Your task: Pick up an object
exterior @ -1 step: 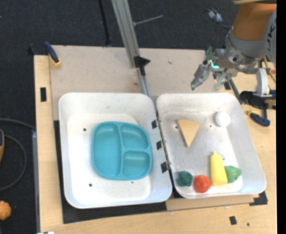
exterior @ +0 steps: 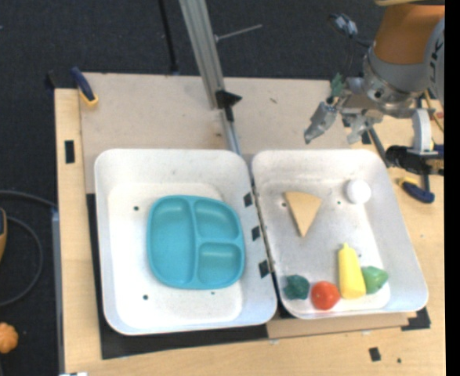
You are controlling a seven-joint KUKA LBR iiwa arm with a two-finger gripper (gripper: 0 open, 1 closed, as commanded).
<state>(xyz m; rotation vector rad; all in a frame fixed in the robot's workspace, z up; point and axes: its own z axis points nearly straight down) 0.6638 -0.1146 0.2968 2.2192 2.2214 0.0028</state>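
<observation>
The right bin [exterior: 402, 233] holds several small objects. A tan wedge [exterior: 302, 210] lies near its middle and a white ball [exterior: 358, 191] sits toward the far right. Along the near edge are a dark green piece [exterior: 296, 286], a red tomato [exterior: 324, 294], an upright yellow bottle [exterior: 349, 271] and a light green piece [exterior: 375, 276]. My gripper [exterior: 341, 126] hangs above the bench just beyond the bin's far rim. It is open, with nothing between its fingers, and well above and behind the white ball.
The left bin [exterior: 120, 186] holds a teal divided plate [exterior: 196, 241]. A slanted aluminium post [exterior: 206, 53] rises behind the gap between the bins. Clamps and tools [exterior: 418, 171] lie off the right bin's far right corner. An orange ball [exterior: 2, 337] rests at the bottom left.
</observation>
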